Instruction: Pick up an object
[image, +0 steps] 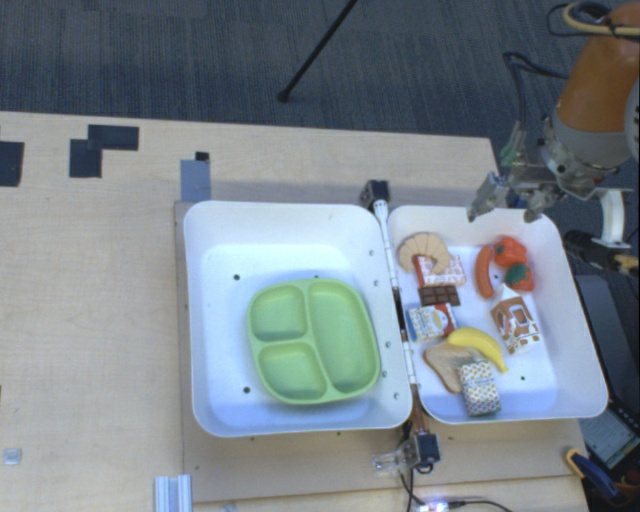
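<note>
Up at the far right corner of the right bin (585, 352), the claw (508, 202) hovers with its fingers spread apart and nothing between them. Below it lie a banana (478, 346), a tomato (511, 262), a sausage (484, 270) and small packets, all loose. Over in the left bin (215, 300) sits a green divided plate (313, 341).
</note>
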